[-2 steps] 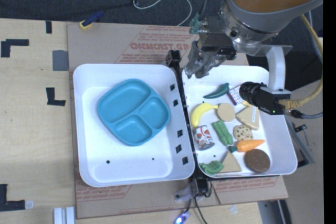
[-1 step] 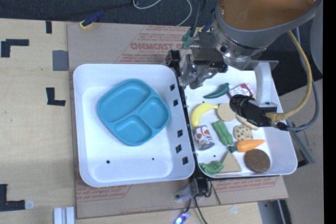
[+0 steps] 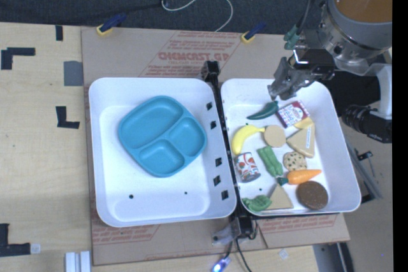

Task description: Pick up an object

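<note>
Over the right bin (image 3: 341, 156) your jaws (image 3: 280, 91) hang at the far end, just above the dark green pepper (image 3: 262, 113); you can't tell from here if they're open or closed. Nothing visibly held. Banana (image 3: 245, 136), carrot (image 3: 301, 176), cookie (image 3: 313, 195) and the rest lie in that bin. Blue divided plate (image 3: 162, 136) sits in the left bin (image 3: 105, 156).
</note>
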Tool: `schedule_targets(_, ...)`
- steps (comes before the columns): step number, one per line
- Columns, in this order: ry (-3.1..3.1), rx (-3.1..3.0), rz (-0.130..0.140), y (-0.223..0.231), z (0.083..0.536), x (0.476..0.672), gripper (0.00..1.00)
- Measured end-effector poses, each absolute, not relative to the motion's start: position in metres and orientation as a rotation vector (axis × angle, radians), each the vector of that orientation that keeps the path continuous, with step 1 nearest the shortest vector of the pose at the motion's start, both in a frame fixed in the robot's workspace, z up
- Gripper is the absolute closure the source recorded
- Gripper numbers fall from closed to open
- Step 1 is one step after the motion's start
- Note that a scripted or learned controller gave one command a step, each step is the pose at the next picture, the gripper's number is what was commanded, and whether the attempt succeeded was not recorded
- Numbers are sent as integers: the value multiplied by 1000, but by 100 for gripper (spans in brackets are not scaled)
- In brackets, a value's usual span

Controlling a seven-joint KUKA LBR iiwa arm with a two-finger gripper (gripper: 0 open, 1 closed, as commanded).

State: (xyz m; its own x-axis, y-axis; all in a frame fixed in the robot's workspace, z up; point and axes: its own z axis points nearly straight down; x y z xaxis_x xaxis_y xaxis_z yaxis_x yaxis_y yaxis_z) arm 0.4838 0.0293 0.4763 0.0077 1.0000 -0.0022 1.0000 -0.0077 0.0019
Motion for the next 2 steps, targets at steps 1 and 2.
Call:
schedule_targets(1, 2225, 2215, 4, 71, 514, 484, 100)
schedule_targets(2, 2228, 2215, 3, 118, 536, 484, 100)
